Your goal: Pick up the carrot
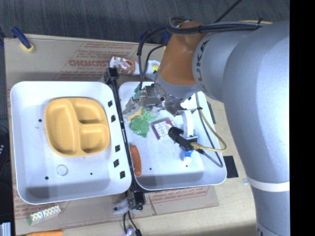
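We see the arm (236, 82) bent over the right bin (167, 178), gripper (142, 100) state untellable; carrot (136, 160) lies near-left inside.

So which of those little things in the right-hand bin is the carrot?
The slim orange carrot, lying alone against the right bin's left wall. The green piece and purple packet lie farther up, near the arm.

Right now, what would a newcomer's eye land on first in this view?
First the big grey arm with its orange band, reaching in from the right over the right bin. Next the yellow divided tray in the left bin. Then the carrot, lying by the right bin's left wall, apart from the green item under the arm's wrist.
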Controlling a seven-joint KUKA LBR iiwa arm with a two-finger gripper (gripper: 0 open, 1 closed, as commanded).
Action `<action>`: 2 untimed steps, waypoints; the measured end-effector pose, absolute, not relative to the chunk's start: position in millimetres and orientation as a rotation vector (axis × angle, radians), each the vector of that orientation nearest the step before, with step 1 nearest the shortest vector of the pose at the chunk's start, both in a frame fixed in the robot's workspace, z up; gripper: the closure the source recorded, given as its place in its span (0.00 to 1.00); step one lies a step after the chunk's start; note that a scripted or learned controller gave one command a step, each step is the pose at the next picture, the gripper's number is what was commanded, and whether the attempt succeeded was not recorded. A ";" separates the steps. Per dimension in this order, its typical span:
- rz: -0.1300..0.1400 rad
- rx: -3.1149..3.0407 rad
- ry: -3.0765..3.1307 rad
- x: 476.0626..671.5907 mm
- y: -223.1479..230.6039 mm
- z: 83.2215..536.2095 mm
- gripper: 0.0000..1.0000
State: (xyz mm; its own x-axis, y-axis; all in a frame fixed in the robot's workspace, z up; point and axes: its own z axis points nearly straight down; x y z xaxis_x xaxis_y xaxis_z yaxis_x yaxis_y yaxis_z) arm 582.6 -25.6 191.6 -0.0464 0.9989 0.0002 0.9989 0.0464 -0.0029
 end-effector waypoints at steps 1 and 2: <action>0.010 -2.712 -1.574 549.1 22.3 190.9 0.00; 0.010 -2.712 -1.574 549.1 22.3 190.9 0.00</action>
